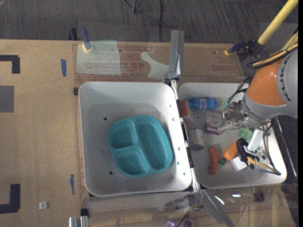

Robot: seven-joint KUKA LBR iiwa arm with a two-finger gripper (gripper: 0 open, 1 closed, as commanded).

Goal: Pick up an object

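Observation:
My gripper [233, 117] hangs over the middle of the right bin [277, 171], reaching in from the right below the orange wrist band. Just left of it lies a clear packet with a purple edge [213, 123]. A blue bottle [203, 103] lies at the back of the bin, with a small orange piece [184, 109] beside the left wall. A grey cylinder [196, 138] rests near that wall, and a red-orange carrot-like stick [214, 160] lies toward the front. An orange object [230, 151] and a green one [245, 134] sit under the wrist.
The left bin [90, 126] holds a teal divided plate [140, 145] in its middle. A metal divider [182, 126] separates the two bins. Brown cardboard [123, 60] lies behind the bins, and the tan bench [38, 126] stretches to the left.

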